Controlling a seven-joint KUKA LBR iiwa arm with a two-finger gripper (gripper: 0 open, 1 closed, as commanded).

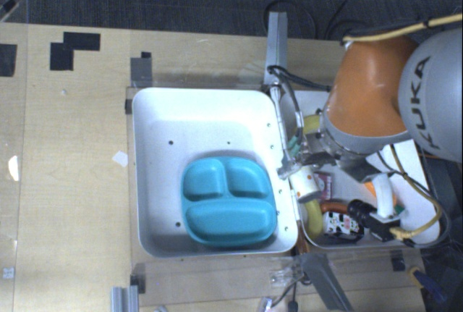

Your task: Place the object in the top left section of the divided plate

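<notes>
Clutter is filling the right bin (427, 231), just right of the plate (228, 220), and the task's object is lying somewhere in that heap; I cannot tell which piece is meant. Closest under the gripper (302, 162) is a small white bottle (307, 184) with a red band, just right of the plate and beyond the bin walls. It is looking light, stiff and smooth, so probably slippery, and pinching across its round body near the middle is looking safest. Whether the gripper is open or closed I cannot tell, since the arm is covering it. A yellow-green banana-like piece (313, 213) is lying close against the bottle. Farther right of the plate, a black-and-red item (340, 222) and an orange-and-white one (383, 195) are crowding in. Two bin walls are standing between bottle and plate, so a lift over them is looking necessary. The top left section (202, 179) is lying on the plate's far side from the bottle.
</notes>
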